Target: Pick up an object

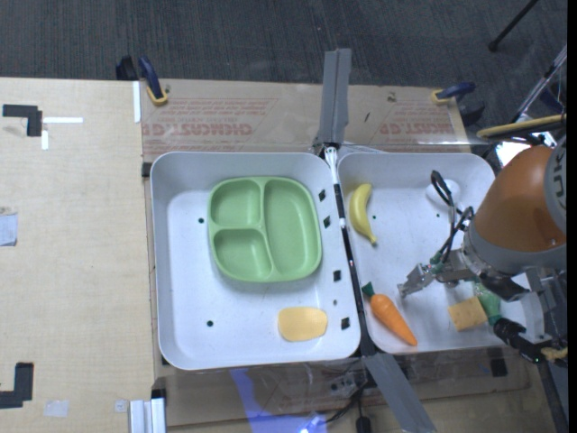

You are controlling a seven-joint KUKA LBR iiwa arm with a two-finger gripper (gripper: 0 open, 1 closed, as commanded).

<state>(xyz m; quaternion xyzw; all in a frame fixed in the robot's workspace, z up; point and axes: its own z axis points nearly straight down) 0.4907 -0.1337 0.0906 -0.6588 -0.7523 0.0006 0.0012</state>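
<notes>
Looking at the right bin (pixel 397 165), nothing is picked up yet: the carrot (pixel 393 318) lies near the front wall and the banana (pixel 361 212) further back. The tool (pixel 416 282) hangs low just above the carrot, fingers apart and holding nothing. The arm leans in from the right.

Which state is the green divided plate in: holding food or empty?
Empty. All three compartments of the green plate show bare green; the yellow piece lies apart on the bin floor.
</notes>
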